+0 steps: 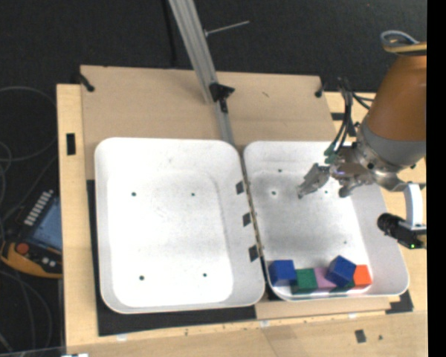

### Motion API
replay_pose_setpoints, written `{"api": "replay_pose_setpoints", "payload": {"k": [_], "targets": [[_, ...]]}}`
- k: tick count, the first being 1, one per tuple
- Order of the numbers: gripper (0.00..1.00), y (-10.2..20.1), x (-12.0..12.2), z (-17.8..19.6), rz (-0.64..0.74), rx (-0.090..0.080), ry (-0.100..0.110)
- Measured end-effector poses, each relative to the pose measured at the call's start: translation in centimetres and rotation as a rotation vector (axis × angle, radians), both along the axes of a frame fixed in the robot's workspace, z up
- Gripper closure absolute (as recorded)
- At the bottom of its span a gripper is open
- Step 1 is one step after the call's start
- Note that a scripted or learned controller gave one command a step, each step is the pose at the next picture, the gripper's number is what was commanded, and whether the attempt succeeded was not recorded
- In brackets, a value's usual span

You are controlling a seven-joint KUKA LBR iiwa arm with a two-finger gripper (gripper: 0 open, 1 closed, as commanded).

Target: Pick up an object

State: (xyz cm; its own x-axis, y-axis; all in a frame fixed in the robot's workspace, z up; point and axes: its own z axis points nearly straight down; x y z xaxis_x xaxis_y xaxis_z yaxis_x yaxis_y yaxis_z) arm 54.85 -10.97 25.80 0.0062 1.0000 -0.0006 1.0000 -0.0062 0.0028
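Hovering over the right bin, the gripper hangs with jaws spread and nothing between them. The blocks, blue block among them, huddle along the near wall, well apart. Reaching there and descending looks like the next need.

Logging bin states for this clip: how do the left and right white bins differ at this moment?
The right bin has small coloured blocks bunched along its near edge: a blue block, a green block, another blue block and an orange block. The left bin shows bare white floor with a few dark dots. The gripper hangs over the right bin, not the left. Both are shallow, white and round-cornered.
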Motion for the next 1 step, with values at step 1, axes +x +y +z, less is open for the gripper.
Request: {"api": "replay_pose_setpoints", "payload": {"k": [1], "targets": [[0.0,-1.22,-1.16,9.54,0.008,-0.003,-0.008]]}}
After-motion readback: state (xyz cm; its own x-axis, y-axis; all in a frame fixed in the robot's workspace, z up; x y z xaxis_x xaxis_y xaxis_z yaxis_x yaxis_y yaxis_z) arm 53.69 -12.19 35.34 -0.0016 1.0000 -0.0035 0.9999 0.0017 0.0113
